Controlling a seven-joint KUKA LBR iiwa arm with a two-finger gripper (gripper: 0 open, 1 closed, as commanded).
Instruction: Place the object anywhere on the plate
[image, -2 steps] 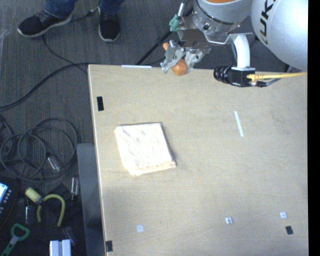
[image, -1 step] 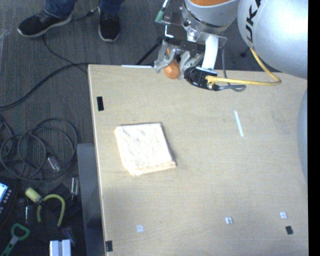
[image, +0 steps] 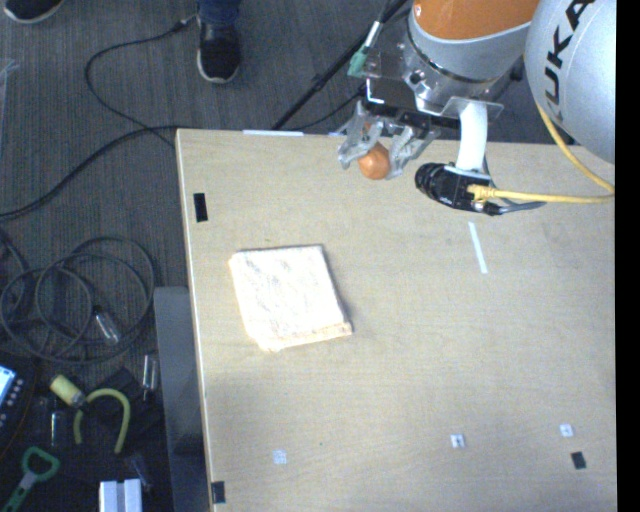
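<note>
The tool (image: 375, 152) grips a small orange ball (image: 375, 163) between its fingers, raised above the surface (image: 420, 360), probably for carrying toward the white plate (image: 289, 296).

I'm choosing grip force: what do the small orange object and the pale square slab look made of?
Orange object: smooth, rounded, slightly glossy, possibly plastic or an egg-like shell; too small to tell. Slab: matte, cream, rough mottled top and layered-looking edges, maybe foam, folded cloth or paper.
</note>
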